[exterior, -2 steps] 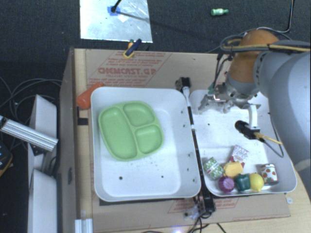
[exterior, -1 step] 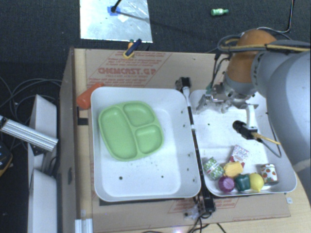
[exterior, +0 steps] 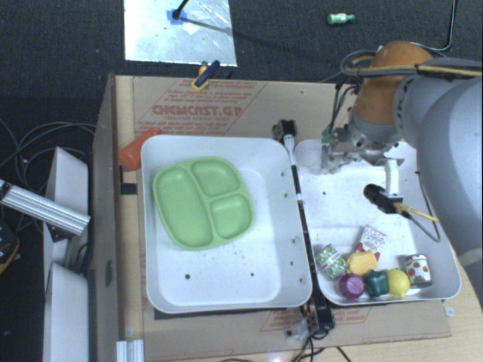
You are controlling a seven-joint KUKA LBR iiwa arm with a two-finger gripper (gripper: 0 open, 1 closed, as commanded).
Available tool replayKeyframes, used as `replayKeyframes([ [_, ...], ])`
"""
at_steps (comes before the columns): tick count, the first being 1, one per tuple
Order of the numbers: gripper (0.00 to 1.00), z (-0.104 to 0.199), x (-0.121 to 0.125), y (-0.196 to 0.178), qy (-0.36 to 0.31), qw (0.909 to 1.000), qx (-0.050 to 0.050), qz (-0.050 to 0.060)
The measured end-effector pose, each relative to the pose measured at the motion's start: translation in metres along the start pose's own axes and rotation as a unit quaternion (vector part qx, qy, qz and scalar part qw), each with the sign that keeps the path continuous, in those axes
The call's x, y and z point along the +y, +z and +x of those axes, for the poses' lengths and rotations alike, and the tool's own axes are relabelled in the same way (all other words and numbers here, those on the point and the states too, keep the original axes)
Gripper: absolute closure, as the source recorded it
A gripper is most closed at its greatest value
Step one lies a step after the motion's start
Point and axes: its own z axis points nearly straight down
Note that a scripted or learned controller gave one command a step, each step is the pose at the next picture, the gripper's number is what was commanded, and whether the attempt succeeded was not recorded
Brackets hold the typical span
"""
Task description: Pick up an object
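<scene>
Several small toys (exterior: 370,266) lie heaped in the near corner of the right bin (exterior: 332,202), well apart from the gripper (exterior: 332,161) at its far end (whether it is open I cannot tell), so the reach seems barely begun and must next travel toward them.

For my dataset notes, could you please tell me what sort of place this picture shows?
Probably a robotics lab's pick-and-place test bench: a grey arm reaches over two white bins, one holding a green divided tray, the other small toy foods, with loose cables on dark carpet.
</scene>
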Motion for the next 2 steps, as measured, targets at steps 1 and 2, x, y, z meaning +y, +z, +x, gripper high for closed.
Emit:
replayKeyframes([
  [1,0.0,0.0,0.0,0.0,0.0,1.0,0.0,0.0],
  [2,0.0,-0.002,-0.001,0.011,0.002,1.0,0.0,0.001],
])
